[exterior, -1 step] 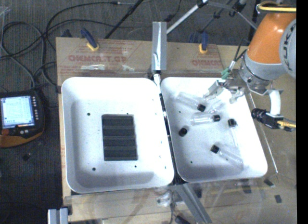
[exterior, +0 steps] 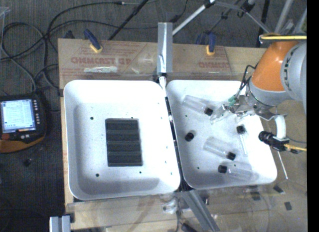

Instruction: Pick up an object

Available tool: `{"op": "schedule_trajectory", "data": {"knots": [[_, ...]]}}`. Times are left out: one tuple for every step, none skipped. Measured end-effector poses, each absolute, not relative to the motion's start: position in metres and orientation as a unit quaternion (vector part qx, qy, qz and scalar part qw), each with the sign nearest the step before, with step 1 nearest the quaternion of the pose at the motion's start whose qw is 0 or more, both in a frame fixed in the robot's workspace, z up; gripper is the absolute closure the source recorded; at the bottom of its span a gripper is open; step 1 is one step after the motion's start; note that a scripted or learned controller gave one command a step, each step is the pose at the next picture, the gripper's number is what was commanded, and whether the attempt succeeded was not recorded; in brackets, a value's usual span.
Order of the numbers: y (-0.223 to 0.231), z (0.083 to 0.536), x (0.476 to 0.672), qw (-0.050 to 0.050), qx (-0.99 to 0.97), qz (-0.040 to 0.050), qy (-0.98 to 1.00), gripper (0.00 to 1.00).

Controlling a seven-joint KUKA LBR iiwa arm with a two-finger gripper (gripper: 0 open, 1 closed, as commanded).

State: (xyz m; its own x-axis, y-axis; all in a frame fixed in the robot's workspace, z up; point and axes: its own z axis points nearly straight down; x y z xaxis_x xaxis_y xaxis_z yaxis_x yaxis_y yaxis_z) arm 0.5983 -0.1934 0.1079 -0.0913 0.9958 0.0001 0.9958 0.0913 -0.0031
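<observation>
Our gripper (exterior: 234, 107) hangs over the right bin (exterior: 269, 176), near its back edge. We cannot tell its state. A clear tube (exterior: 195, 104) lies close: light, slippery, best grabbed mid-body.

Ribbed pad (exterior: 123, 142) in left bin (exterior: 75, 126), vials (exterior: 219, 148) in right bin (exterior: 187, 176).

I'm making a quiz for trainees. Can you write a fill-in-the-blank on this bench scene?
1. The dark ribbed block lies in the ____ bin.
2. The clear tubes with black caps lie in the ____ bin.
3. The arm bears an ____ band.
4. The pincer is over the ____ bin.

Missing: left; right; orange; right
</observation>
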Motion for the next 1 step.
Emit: {"op": "schedule_trajectory", "data": {"knots": [[-0.2005,0.0887,0.6623,-0.004,-0.655,-0.0014,-0.756,0.00]]}}
